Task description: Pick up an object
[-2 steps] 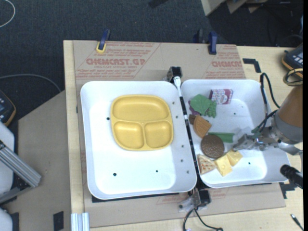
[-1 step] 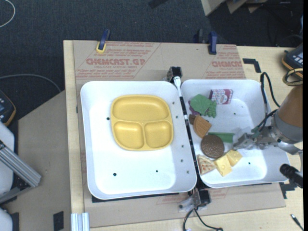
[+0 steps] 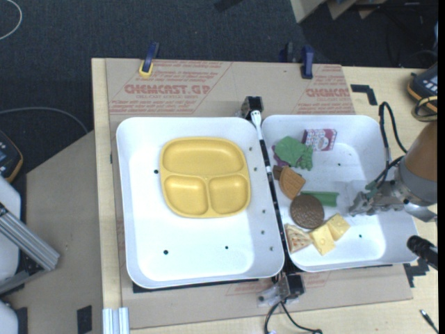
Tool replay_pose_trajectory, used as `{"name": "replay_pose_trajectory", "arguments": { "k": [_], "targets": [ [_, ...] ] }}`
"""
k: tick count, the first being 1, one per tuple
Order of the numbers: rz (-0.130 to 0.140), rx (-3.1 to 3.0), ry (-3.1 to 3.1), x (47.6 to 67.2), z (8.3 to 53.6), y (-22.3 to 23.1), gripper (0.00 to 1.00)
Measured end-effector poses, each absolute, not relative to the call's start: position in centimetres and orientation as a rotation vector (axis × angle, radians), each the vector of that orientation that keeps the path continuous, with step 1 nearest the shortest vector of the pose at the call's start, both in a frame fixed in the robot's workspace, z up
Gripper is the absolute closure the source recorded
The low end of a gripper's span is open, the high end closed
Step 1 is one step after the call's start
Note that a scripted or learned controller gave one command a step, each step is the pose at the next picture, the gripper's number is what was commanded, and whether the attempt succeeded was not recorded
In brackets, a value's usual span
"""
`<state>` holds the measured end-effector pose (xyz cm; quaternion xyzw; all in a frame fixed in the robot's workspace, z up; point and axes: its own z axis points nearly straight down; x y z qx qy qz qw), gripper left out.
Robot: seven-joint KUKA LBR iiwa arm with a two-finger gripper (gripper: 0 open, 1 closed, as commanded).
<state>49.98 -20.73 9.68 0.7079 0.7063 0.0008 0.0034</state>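
Nearest us we see the bench (image 3: pixel 208 308), a pale board, with cables (image 3: pixel 285 305) hanging at its front edge between the two bins. On it, the left bin (image 3: pixel 139 249) holds a yellow tray (image 3: pixel 205 175) with three compartments. The right bin (image 3: pixel 368 249) holds the objects, gathered at its left side: cheese (image 3: pixel 330 232) and a cracker (image 3: pixel 297 239) at the front, a brown cookie (image 3: pixel 306 211) just behind them, then an orange piece (image 3: pixel 290 182), a green leaf (image 3: pixel 293 151), and a red-and-white carton (image 3: pixel 319 139) at the back. The gripper (image 3: pixel 367 202) sits low in the right bin, right of the cookie; we cannot tell how its claw stands. Beyond the bins the board carries red lettering and two clamps (image 3: pixel 147 62). Past the bench lies dark carpet (image 3: pixel 83 19).
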Motion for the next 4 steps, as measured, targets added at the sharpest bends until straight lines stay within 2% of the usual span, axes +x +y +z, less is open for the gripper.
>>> {"name": "replay_pose_trajectory", "arguments": {
  "k": [2,3,4],
  "targets": [
    [0.004,2.214,2.219,49.9,20.9,-19.0,1.0],
    [0.002,2.216,2.22,50.0,22.6,-19.0,1.0],
    [0.003,2.214,2.226,52.2,22.2,-15.0,1.0]
  ]
}}
